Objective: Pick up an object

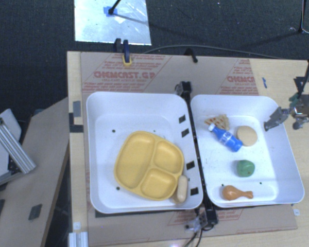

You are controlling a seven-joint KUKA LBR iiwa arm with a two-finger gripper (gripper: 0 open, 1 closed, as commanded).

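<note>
Nearest my camera sat the front rim of the left bin [144,210], and in that bin lay a yellow divided tray [149,164] with a pale bread roll [182,188] just beside its front right corner, touching the bin's wall. I took that side to be the drop-off area, since every small pickable item lay in the right bin [286,189]: a blue bottle [226,138] lying on its side, crinkle fries [218,121] touching its cap end, a tan round bun [247,135] just beside it, a green lump [245,168] nearer me, and an orange drumstick [236,193] at the front.

I had my gripper [274,120] hanging at the right bin's far right wall, holding nothing; I could not tell whether it was parted or closed. It stood closest to the bun, which lay to its left and apart from it, with bare bin floor between.
</note>
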